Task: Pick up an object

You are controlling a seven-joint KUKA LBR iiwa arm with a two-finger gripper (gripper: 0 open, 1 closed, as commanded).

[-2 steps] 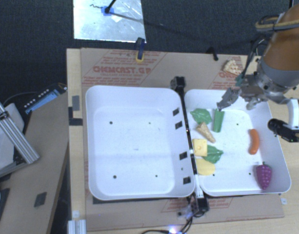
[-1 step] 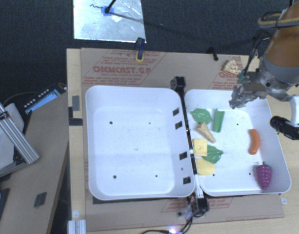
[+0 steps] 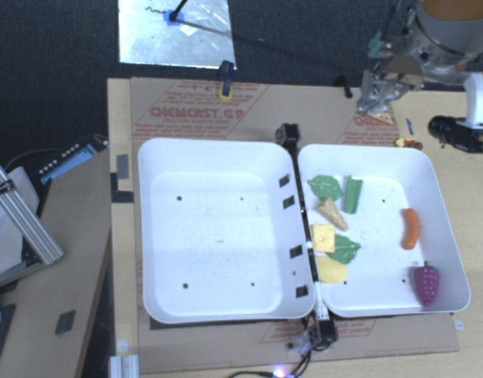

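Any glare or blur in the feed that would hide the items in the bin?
Camera view: lighting is even and soft; the right bin casts little shadow, and the sausage and grapes read clearly. Glare sits on the foil sheet. The gripper looks slightly soft, its fingers hard to resolve.

Two smooth white plastic bins, the left bin [image 3: 217, 235] and the right bin [image 3: 442, 235], sit on a matt brown cardboard sheet [image 3: 194, 105] printed in red. Beyond the cardboard's far edge, a crinkled silvery foil-like sheet [image 3: 174, 22] lies on rough dark carpet [image 3: 52, 46].
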